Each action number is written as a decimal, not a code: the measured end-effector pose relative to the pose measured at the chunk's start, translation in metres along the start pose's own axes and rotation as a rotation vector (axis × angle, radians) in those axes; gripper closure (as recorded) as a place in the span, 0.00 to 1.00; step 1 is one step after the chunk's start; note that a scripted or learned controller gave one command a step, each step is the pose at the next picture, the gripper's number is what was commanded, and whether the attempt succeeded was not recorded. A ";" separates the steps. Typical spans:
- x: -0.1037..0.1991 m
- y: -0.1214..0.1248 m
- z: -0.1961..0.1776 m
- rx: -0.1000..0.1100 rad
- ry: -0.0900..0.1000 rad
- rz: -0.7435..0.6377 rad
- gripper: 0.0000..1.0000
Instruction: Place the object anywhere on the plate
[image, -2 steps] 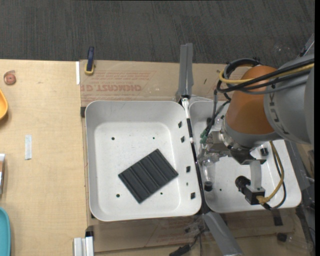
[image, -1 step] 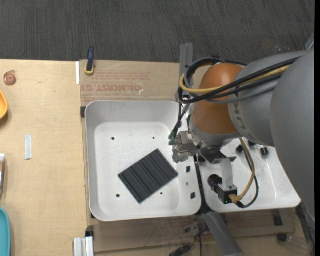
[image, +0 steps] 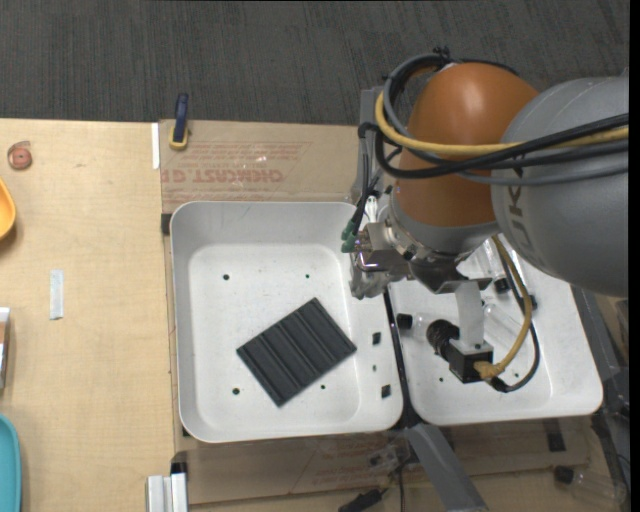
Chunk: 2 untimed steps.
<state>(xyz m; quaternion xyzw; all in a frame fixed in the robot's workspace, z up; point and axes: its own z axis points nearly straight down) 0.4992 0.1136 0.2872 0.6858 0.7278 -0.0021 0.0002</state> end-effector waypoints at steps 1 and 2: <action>0.015 0.033 -0.052 -0.002 0.000 -0.333 1.00; -0.084 0.004 -0.037 -0.001 0.001 -0.494 1.00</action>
